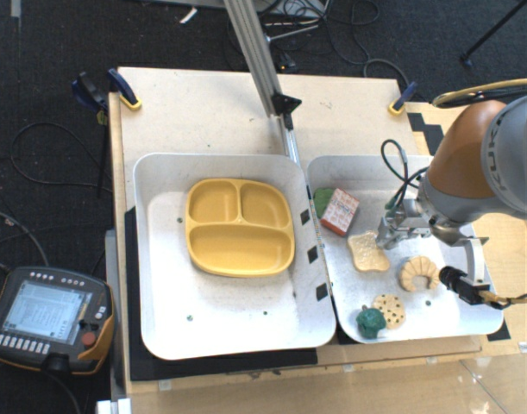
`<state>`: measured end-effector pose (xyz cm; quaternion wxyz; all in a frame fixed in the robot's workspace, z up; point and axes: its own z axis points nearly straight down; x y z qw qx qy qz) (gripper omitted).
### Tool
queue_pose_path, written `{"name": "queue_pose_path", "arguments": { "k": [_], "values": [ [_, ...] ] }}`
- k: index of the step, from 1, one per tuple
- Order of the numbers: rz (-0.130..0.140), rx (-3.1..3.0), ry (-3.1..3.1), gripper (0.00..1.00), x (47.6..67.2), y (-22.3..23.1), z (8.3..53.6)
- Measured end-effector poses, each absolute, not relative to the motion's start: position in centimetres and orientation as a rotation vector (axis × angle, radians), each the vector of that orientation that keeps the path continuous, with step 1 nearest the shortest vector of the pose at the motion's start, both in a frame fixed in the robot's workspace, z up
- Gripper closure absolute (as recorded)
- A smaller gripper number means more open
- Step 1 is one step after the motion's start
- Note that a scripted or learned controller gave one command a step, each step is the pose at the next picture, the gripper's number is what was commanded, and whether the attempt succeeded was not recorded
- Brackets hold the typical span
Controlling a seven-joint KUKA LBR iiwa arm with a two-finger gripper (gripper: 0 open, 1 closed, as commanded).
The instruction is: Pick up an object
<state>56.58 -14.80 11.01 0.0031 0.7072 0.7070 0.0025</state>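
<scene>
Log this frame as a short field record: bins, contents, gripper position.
left bin: holds a yellow divided tray
right bin: red box, green item beside it, toast slice, croissant, cookie, broccoli
gripper: low over the right bin, just above the toast slice's right edge
held: nothing visibly gripped

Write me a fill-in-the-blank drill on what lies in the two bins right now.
1. The yellow divided tray lies in the ___ bin of the camera view.
2. The tray has ___ compartments.
3. The green toy lies touching the ___.
4. The pincer hangs beside the flat tan piece, in the ___ bin.

Missing words: left; three; cookie; right
</scene>
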Motion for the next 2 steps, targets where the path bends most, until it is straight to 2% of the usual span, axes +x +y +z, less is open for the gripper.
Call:
{"name": "queue_pose_path", "arguments": {
  "k": [1, 2],
  "values": [
    [0.005, 2.214, 2.221, 1.00, 56.9, -14.7, 17.4],
    [0.004, 2.215, 2.221, 1.00, 56.6, -14.8, 21.8]
  ]
}}
